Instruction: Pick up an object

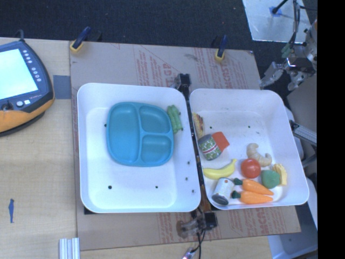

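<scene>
left bin [91,144] — shallow, white, rounded corners, smooth plastic. it holds a blue plate [141,134], moulded into three compartments, lying flat toward the far side of the bin. a green pickle-shaped piece [174,118] lies against the plate's right edge, next to the bin's right wall.

right bin [242,99] — same make, touching the left bin along their shared wall. its contents are gathered in the near half:
- a slice of toast-like food [199,125] by the left wall.
- a small dark can [209,147] on its side, with an orange-red block [221,141] touching its right.
- a yellow banana [220,170], curved, just near of the can.
- a white cup [222,190] on its side, dark opening facing the near wall.
- two orange carrots [255,192], tapered, side by side with green tops toward the cup.
- a red tomato [250,168], round and glossy, just beyond the carrots.
- a pale curved piece [259,154], cashew-like, touching the tomato's far side.
- a green piece [270,178] and a yellow ridged piece [280,173] by the right wall.

all items look like toy plastic food.

gripper [290,69] — up at the far right, outside the bins and well apart from every item. whether its fingers are spread or together cannot be told. nothing picked up; all items rest in the bins.

bench: light wood with a brown cardboard sheet [161,63] under the bins, held by two yellow-blue clamps [80,40]. a tablet-like screen [19,77] in an orange case sits at the far left.
</scene>
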`<action>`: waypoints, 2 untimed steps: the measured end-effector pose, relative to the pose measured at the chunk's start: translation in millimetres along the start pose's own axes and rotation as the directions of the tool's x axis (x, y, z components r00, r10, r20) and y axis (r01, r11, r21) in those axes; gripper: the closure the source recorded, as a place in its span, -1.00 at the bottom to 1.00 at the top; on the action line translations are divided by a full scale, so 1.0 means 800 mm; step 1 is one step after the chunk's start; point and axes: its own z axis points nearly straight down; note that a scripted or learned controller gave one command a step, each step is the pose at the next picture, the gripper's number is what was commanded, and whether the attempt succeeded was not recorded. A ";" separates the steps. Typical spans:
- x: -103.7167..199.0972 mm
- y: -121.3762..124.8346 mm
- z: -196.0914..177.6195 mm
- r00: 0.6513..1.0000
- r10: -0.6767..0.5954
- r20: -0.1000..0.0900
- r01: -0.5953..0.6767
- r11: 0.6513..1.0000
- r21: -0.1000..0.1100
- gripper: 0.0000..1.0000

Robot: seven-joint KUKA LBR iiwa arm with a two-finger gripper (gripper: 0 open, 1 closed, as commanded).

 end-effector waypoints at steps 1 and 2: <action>0.022 -0.101 0.233 1.000 -0.001 0.000 0.001 1.000 0.001 -1.00; 0.113 -0.184 0.234 1.000 0.003 0.006 -0.003 1.000 -0.002 -1.00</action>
